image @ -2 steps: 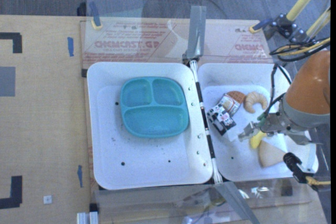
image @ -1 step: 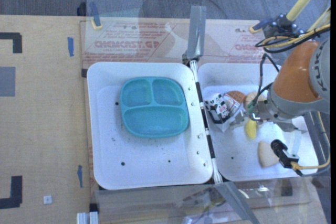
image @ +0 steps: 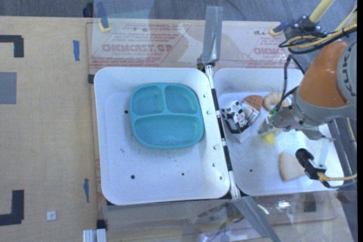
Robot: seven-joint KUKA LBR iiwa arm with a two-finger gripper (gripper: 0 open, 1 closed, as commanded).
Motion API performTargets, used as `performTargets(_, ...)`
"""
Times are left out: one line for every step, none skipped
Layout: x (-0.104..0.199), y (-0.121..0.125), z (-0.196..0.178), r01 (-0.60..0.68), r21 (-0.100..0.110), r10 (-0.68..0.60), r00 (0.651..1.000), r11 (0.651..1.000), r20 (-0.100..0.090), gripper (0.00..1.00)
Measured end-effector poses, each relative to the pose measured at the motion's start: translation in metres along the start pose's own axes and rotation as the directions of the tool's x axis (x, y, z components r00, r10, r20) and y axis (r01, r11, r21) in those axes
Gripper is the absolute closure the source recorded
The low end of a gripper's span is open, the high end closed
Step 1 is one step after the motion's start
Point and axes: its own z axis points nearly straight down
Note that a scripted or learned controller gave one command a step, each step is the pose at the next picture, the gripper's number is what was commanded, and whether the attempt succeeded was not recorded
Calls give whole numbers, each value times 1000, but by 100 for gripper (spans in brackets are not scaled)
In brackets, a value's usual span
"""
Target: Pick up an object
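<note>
On the pale wooden bench (image: 45, 122), two shallow white plastic bins sit side by side, touching along their inner rims: the left bin (image: 113, 178) and the right bin (image: 249, 178). The grey arm with its orange band (image: 320, 79) reaches in from the view's right and bends steeply down over the right bin, its wrist above the bin's middle and far-right part. The gripper (image: 277, 120) points toward the bin floor near the centre; from this slanted view I cannot tell whether it is released or clenched, and nothing is plainly seen in its grasp. A teal three-compartment plastic plate (image: 167, 115) lies flat in the far half of the left bin, well apart from the gripper. In the right bin, a tan wedge-shaped piece (image: 288, 167) lies on the floor on the near side, below the gripper in the view and clear of it. A black-and-white patterned toy (image: 237, 116) rests near the bin's left wall, to the left of the gripper. A brown rounded bread-like piece (image: 253, 102) sits just beside that toy on its far side. A small pale tan lump (image: 271, 99) lies just beyond the gripper, very close to it. A small yellow piece (image: 268, 138) lies just on the gripper's near side, close under it.
</note>
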Motion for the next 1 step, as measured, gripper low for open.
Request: performTargets(45,50,-60,99,18,-99,995,995,-12,100)
